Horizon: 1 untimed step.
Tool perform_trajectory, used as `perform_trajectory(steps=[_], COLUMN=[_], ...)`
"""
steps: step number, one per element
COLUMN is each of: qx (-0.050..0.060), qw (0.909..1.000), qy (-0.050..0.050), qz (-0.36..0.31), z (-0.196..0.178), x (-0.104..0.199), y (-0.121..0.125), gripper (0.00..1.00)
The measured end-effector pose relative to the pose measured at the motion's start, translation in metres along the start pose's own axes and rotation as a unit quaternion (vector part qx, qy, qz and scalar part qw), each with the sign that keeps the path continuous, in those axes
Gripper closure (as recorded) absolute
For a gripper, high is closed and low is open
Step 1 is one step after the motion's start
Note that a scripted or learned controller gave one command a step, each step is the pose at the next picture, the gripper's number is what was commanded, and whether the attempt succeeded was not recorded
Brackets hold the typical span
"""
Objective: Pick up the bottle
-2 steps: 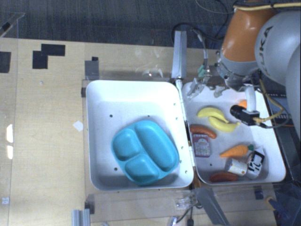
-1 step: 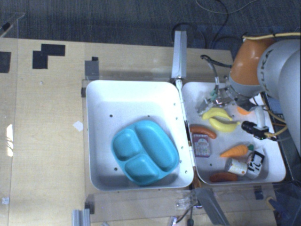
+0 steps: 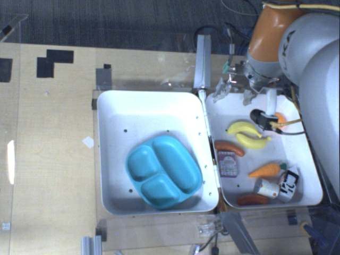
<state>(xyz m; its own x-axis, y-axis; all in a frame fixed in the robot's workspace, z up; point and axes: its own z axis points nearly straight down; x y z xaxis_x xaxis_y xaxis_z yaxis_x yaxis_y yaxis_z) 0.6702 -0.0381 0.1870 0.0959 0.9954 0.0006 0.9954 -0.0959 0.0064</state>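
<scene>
- Two shallow white bins sit side by side on the wooden worktop (image 3: 48,142): the left bin (image 3: 114,190) and the right bin (image 3: 313,187).
- A blue divided tray (image 3: 164,170) with three compartments lies in the left bin, toward its near side.
- The arm (image 3: 308,47), grey with an orange band, reaches in from the right over the far edge of the right bin.
- The tool (image 3: 234,89) hangs over the far left corner of the right bin, its two fingers spread apart with nothing between them.
- The bottle (image 3: 277,187), small and light-coloured, lies on its side near the front of the right bin, touching a black-and-white box (image 3: 289,182).
- An orange carrot (image 3: 265,170) lies just behind the bottle, and a red sausage (image 3: 254,200) just in front of it.
- A yellow banana (image 3: 248,134) lies mid-bin, a second red sausage (image 3: 229,148) and a small red packet (image 3: 228,164) to its left.
</scene>
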Motion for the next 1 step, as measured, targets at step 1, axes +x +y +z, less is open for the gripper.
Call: perform_trajectory(steps=[1], qx=[0.000], qw=[0.9976], qy=[0.000], qz=[0.069], z=[0.1000], x=[-0.0768], y=[0.0072], gripper=[0.00])
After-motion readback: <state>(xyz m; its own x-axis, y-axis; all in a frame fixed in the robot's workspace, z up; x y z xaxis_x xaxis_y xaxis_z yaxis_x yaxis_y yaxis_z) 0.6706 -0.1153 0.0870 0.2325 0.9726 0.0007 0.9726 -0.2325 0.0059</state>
